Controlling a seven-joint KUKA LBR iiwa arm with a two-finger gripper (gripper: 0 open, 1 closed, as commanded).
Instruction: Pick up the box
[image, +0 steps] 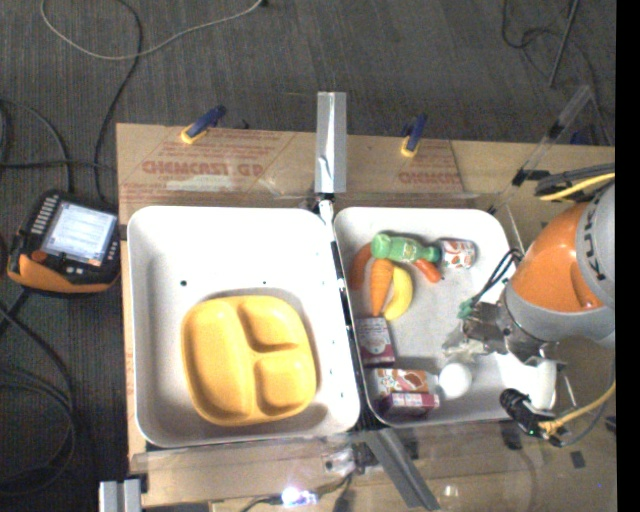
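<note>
Two boxes lie in the right bin (497, 228). A small maroon box (376, 339) rests by the bin's left wall. A red and white box (402, 390) lies flat at the front left corner. My gripper (466, 338) hangs low over the bin's right half, just above a white egg (455, 380). It is well to the right of both boxes and touches neither. Nothing shows in its grasp.
A green bottle (403, 247), a carrot (378, 283), a banana (402, 292) and a small can (457, 254) crowd the right bin's back. A yellow divided plate (251, 356) sits in the left bin (150, 300). A teach pendant (65, 243) lies at far left.
</note>
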